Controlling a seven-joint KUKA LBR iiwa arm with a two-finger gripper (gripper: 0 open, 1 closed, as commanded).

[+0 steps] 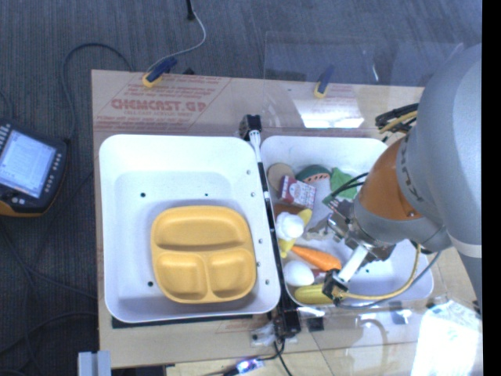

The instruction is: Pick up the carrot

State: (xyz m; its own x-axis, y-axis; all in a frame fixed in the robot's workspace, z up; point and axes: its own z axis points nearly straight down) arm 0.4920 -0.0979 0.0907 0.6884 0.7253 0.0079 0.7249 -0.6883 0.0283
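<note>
The orange carrot (315, 257) lies in the right bin (407, 284), near its front left, pointing right. A white egg (298, 273) and a yellow banana (309, 294) lie just in front of it. My gripper (338, 219) hangs over the middle of the right bin, a little behind and to the right of the carrot. Nothing shows in its grasp. The wrist with its orange band (383, 194) hides the right part of the bin.
Another white egg (290, 225), a red packet (297, 190) and green toy food (338, 180) crowd the right bin's back left. A yellow divided tray (203, 253) sits in the left bin (125, 171). A black bar (262, 171) runs between the bins.
</note>
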